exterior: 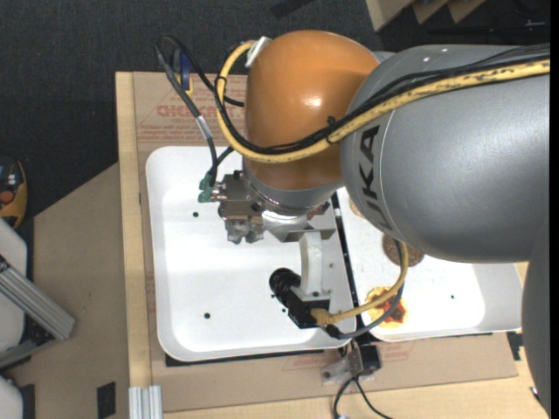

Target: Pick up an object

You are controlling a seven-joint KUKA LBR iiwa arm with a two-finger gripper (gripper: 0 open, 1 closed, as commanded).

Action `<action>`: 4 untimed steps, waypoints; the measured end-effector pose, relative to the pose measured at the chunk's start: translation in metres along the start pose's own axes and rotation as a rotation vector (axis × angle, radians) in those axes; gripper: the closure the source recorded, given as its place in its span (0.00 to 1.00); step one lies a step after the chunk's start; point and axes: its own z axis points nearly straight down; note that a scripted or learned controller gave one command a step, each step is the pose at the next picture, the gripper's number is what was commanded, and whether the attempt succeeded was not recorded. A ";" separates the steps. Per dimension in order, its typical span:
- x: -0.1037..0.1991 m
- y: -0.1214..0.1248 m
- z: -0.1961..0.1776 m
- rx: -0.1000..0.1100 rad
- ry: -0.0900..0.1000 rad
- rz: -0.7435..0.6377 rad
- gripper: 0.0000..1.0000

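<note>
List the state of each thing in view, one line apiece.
arm: reaching over the left bin, wrist pointing down.
left bin: flat on the bench, partly covered by the arm.
right bin: flat beside it, largely covered by the arm.
orange-and-yellow object: lying in the right bin near its front left corner, not held.
brown object: in the right bin, mostly hidden by the arm.

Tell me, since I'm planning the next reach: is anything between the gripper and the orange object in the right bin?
Only the bins' adjoining rims lie between the gripper, over the left bin, and the orange object; no loose item visibly does.
</note>
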 end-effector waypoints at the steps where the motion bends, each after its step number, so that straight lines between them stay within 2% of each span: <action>1: 0.004 0.012 -0.020 -0.003 0.001 0.000 1.00; 2: 0.004 0.017 -0.042 -0.003 0.001 0.000 1.00; 3: 0.004 -0.002 0.018 0.009 -0.003 0.000 1.00; 4: 0.004 0.020 0.006 -0.002 0.000 0.001 1.00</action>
